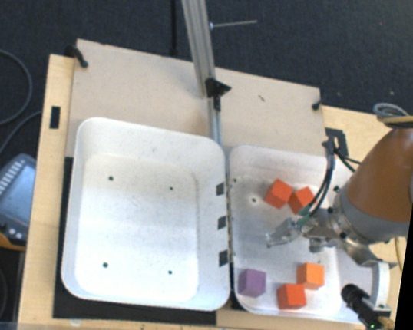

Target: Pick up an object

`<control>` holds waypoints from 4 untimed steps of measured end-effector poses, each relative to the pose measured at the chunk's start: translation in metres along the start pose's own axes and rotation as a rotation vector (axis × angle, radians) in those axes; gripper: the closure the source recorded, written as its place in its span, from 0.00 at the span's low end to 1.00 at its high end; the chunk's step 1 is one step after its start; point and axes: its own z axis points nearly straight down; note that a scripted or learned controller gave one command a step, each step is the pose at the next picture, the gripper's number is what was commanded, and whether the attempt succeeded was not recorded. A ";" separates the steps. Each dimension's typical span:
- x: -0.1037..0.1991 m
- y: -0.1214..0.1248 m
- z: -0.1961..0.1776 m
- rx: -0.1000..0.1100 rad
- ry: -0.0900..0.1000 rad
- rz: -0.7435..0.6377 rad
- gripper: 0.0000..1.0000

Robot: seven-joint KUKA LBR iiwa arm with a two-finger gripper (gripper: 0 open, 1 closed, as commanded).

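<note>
Your claw (pixel 282 236) hangs low over the right bin (pixel 249 167), amid 4 orange cubes (pixel 280 193) and 1 purple cube (pixel 252 282), probably lining up a grab. You cannot tell its spread; nothing sits visibly between it.

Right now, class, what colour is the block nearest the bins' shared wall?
Purple; the block shows best in the camera view.
</note>
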 end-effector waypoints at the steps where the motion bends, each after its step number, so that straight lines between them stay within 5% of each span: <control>1: -0.059 0.127 0.106 0.004 -0.001 -0.007 0.00; 2: -0.052 0.173 0.124 0.069 0.007 0.007 0.00; 3: -0.078 0.166 0.125 0.041 0.014 0.004 0.00; 4: -0.079 0.166 0.114 0.044 0.009 -0.004 1.00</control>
